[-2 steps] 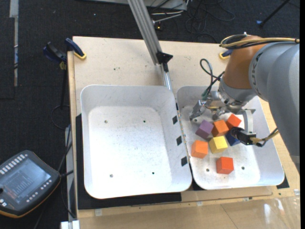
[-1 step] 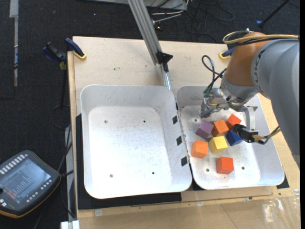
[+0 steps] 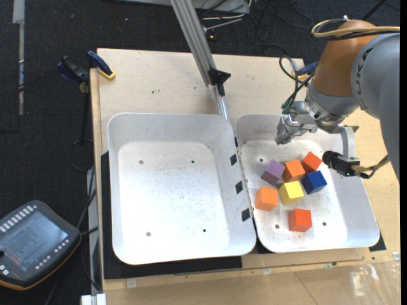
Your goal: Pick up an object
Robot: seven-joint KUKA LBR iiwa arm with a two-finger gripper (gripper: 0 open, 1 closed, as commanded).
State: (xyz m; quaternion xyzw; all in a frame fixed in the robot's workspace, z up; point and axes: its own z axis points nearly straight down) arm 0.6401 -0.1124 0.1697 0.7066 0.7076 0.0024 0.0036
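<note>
While the arm (image 3: 356, 68) reaches in from the right, its gripper (image 3: 287, 132) hangs over the far part of the right bin (image 3: 356, 234); whether it is spread or pinched I cannot tell. Nearer the camera in that bin lie seven cubes in a loose cluster: purple (image 3: 274, 171), three orange (image 3: 294, 168) (image 3: 311, 161) (image 3: 266, 198), yellow (image 3: 292, 190), blue (image 3: 314, 182) and red (image 3: 300, 220). The left bin (image 3: 121, 132) sits just beside it.

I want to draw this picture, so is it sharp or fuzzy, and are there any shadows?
In the camera view the blocks look sharp, like the blue block and yellow block; each casts a small soft shadow on the right bin. The light is even, with no strong glare. The claw looks a bit fuzzy.
</note>
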